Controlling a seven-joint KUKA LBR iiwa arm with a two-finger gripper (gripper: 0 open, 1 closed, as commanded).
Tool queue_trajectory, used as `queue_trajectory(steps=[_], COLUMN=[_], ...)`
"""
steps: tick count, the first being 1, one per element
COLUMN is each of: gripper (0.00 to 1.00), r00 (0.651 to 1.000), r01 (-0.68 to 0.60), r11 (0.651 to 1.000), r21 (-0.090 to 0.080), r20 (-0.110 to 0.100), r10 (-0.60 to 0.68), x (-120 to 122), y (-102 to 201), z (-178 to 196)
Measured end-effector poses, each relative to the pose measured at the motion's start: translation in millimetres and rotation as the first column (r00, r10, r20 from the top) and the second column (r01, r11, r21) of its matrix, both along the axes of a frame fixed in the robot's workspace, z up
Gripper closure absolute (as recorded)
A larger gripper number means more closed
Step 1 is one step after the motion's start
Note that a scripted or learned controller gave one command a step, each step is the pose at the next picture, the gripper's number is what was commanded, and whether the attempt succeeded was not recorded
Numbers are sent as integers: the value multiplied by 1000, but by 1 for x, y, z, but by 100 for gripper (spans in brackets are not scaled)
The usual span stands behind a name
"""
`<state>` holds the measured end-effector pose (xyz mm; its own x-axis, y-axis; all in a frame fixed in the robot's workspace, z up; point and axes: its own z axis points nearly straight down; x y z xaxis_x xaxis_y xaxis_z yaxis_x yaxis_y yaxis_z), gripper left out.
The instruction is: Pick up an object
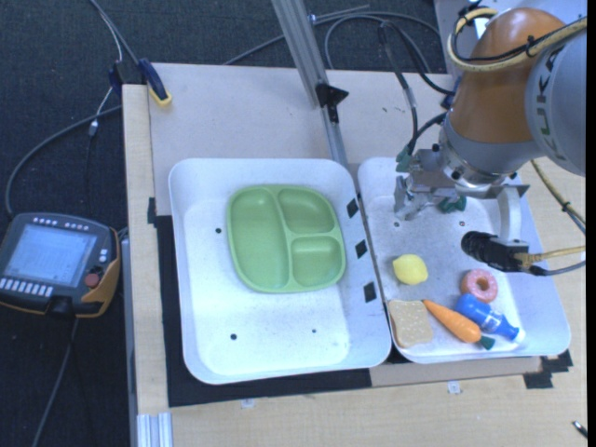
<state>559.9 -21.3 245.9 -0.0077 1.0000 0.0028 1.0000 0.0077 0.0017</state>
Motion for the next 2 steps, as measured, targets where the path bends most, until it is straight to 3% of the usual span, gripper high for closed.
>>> queue_trajectory(steps=[2], gripper=[100], r00=[1000], r01=[1], r11=[1000], r21=[0], r20=[0], r10=[-1], x=[27], y=[97], z=[2])
